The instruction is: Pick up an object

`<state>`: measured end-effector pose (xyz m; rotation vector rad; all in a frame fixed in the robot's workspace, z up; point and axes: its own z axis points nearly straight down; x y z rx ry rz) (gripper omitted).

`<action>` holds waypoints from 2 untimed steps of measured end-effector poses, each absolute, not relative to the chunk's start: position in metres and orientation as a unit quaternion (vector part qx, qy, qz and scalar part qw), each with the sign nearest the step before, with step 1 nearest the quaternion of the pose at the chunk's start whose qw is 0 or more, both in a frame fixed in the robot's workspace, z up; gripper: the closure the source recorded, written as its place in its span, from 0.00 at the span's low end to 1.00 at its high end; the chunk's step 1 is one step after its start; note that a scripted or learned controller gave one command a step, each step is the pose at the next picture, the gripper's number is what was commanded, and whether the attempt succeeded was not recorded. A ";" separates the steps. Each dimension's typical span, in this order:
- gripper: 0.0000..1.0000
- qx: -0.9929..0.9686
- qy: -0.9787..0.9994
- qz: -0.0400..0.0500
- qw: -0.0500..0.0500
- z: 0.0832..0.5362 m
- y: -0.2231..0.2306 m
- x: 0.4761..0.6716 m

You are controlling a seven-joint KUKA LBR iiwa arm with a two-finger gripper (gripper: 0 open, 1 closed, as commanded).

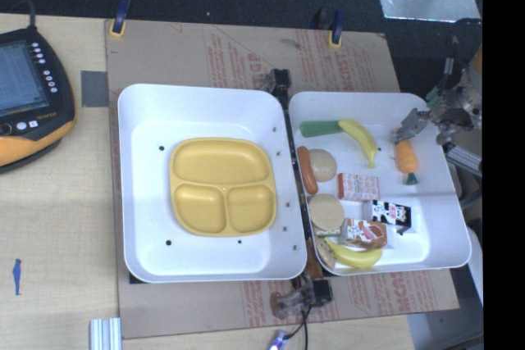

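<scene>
1. My claw (417,124) is at the right side of the right-hand shallow white bin (439,238), near its top corner.
2. I cannot tell if my claw is apart or together. It looks small and blurry from up here.
3. I see nothing held in my claw.
4. Just below my claw lies a small orange toy carrot with a green tip (407,158). It is near my claw, but I cannot tell if they touch.
5. A yellow toy banana (360,140) lies at the top of the same bin, next to a long green toy stick (321,128).
6. A reddish toy sausage (307,170) lies along the left wall of that bin, with a round tan toy bun (321,165) touching it.
7. Lower down are a second round tan bun (326,213), a small red and white box (358,186) and a little black and white box (391,215).
8. At the bottom of that bin, a second yellow banana (354,256) lies just under a small brown and white packet (364,234).
9. The left-hand shallow white bin (148,242) holds a yellow plastic tray with three parts (223,184).
10. Both bins sit side by side on a brown cardboard sheet (205,53) on the worktop (57,242).
11. A black and orange hand screen (29,98) lies on the worktop, far to the left.
</scene>
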<state>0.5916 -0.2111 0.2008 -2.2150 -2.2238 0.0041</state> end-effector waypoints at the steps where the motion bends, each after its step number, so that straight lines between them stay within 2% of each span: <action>1: 0.00 -0.705 -0.709 0.002 0.002 0.100 -0.138 0.656; 2: 1.00 -0.704 -0.710 0.002 0.002 0.111 -0.139 0.656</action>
